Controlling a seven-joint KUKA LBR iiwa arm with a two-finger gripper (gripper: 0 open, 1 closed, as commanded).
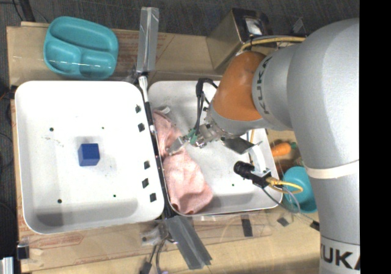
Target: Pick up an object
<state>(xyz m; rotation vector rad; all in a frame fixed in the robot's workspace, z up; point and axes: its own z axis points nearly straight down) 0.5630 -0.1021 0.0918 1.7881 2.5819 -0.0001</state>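
Note:
A small blue cube (89,154) sits in the left white bin (36,107). A pink cloth (182,176) lies crumpled along the left side of the right white bin (177,90). My gripper (186,140) reaches down into the right bin from the right, its tip at the upper part of the pink cloth. The grey arm with its orange band (239,96) covers much of the right bin. An orange object (281,149) and a teal object (300,186) peek out at the bin's right edge beside the arm.
A teal divided tray (80,46) rests on the bench behind the left bin. A black cable connector (244,170) hangs from the wrist over the right bin's floor. A metal divider (146,40) runs between the bins.

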